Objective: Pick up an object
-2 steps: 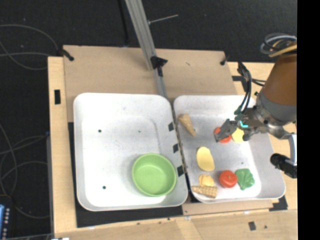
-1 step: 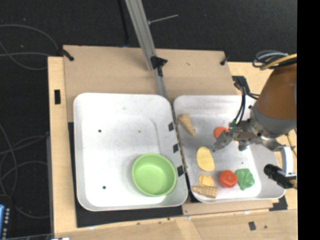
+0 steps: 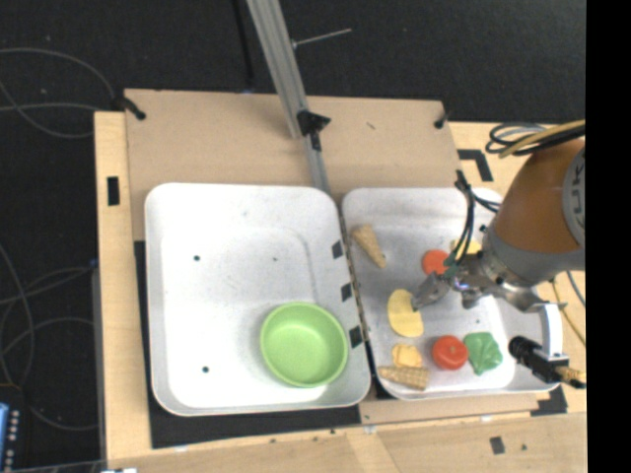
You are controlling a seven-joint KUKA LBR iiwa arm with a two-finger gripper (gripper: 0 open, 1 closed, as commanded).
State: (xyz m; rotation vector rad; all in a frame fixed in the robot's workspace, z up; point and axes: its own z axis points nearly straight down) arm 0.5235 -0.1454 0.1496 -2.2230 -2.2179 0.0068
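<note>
My gripper [image 3: 446,295] hangs over the right bin [image 3: 414,210], fingers spread w/ nothing btwn them, just beside the yellow piece [image 3: 403,313] (orange bit [image 3: 435,261] near); green bowl [image 3: 304,344] sits in left bin [image 3: 227,235]

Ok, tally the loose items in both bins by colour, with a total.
Green: 2, bowl and green piece
Red/orange: 2, and
Yellow: 2, and
Tan: 2, and
Total: 8
</note>
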